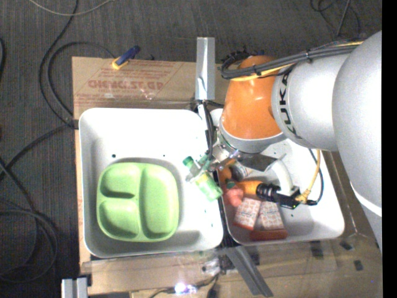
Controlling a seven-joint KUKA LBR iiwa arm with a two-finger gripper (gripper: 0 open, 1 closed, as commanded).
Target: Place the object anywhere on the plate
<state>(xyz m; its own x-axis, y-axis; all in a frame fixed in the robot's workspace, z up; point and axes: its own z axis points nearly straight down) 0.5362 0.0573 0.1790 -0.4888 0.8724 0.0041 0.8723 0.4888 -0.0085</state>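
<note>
A light green divided plate [139, 198] lies in the left white bin [124, 120], toward its front. My gripper [208, 168] hangs over the wall between the two bins, just right of the plate. A small pale green see-through bottle [203, 180] with a green cap sits slanted between the fingers, and the gripper is shut on it. The bottle hangs above the left bin's right edge, a short way from the plate's right rim. The orange band and grey arm hide much of the right bin's rear.
The right bin [322, 225] holds an orange item [248, 185], a pink-red item [234, 197] and two patterned packets [257, 216] below the wrist. A black plug with a yellow cable [291, 196] hangs beside them. Cardboard [136, 82] lies behind the left bin.
</note>
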